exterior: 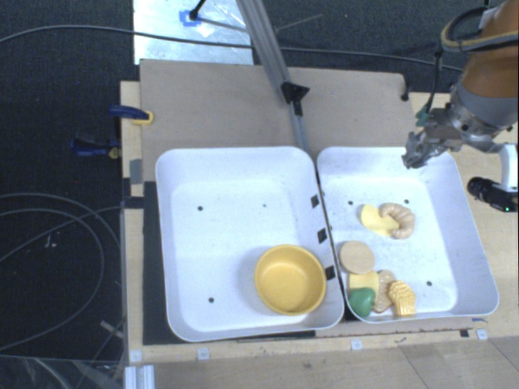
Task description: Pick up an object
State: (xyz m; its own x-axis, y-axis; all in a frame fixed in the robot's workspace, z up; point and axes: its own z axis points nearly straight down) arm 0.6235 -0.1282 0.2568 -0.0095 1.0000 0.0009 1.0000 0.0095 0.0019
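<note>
The pincer [415, 157] hangs over the far right corner of the right bin [466, 225]; whether its tips are apart or together I cannot tell. Nearer in that bin lie a croissant [400, 220] touching a yellow piece [374, 217], then a tan disc [357, 258], a green piece [362, 301] and corn [401, 298]. The left bin [203, 193] holds 1 yellow bowl [289, 279].

Two white bins [243, 164]; one yellow bowl [290, 279]; six toy foods [388, 220].
</note>
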